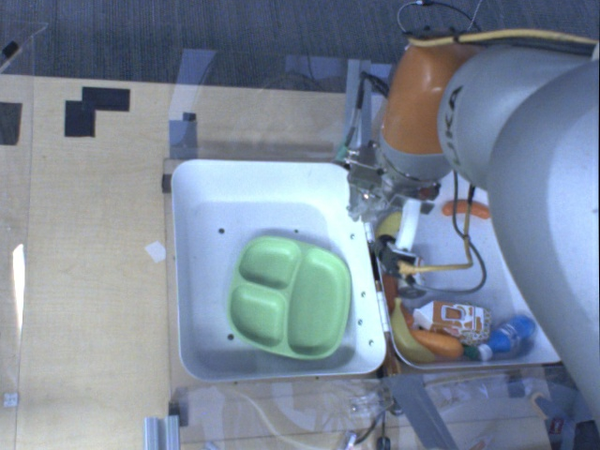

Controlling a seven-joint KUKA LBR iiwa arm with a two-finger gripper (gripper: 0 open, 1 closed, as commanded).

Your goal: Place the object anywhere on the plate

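Note:
A light green plate (291, 296) with three compartments lies in the left white bin (202, 242), towards its lower right. My gripper (386, 216) hangs below the orange wrist band, over the left edge of the right bin (525, 354), just right of the wall between the bins. Beneath it lie a yellow banana (401, 324) and other small items, partly hidden by the wrist and a cable. The plate has nothing on it.
In the right bin lie an orange carrot (436, 344), a small carton (457, 318), a blue bottle (509, 336) and an orange stick-shaped item (466, 209). The big grey arm covers most of that bin. Light wooden bench lies to the left.

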